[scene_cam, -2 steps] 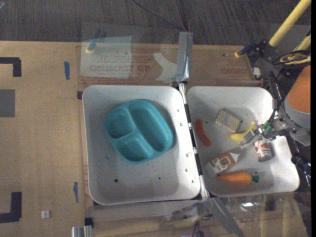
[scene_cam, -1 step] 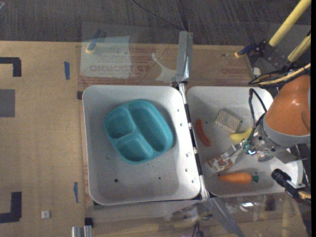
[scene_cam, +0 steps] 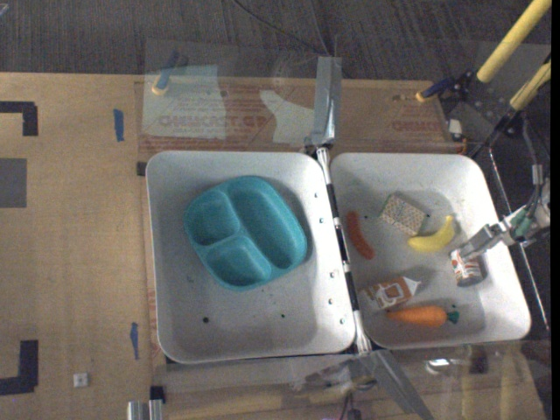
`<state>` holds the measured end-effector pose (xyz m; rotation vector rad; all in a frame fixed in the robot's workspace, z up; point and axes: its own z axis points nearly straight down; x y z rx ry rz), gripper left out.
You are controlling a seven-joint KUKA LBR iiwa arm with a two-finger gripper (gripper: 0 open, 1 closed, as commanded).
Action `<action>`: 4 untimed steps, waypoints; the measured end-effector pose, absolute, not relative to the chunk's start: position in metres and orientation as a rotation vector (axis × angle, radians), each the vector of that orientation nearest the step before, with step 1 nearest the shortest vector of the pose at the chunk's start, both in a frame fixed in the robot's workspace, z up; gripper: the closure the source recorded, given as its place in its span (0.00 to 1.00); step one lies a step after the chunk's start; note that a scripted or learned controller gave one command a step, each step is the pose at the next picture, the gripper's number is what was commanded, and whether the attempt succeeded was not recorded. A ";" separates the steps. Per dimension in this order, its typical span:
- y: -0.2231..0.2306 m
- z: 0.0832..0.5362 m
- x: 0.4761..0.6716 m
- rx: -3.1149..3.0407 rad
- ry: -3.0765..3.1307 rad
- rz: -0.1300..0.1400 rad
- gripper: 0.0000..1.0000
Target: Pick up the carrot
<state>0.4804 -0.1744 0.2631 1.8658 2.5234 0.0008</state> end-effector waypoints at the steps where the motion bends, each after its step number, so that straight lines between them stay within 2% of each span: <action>1: -0.175 0.263 0.480 1.866 2.523 0.001 0.00; 2: -0.176 0.273 0.481 1.865 2.518 0.002 1.00; 3: -0.176 0.273 0.481 1.865 2.518 0.002 0.00; 4: -0.163 0.149 0.480 1.657 2.669 0.001 0.00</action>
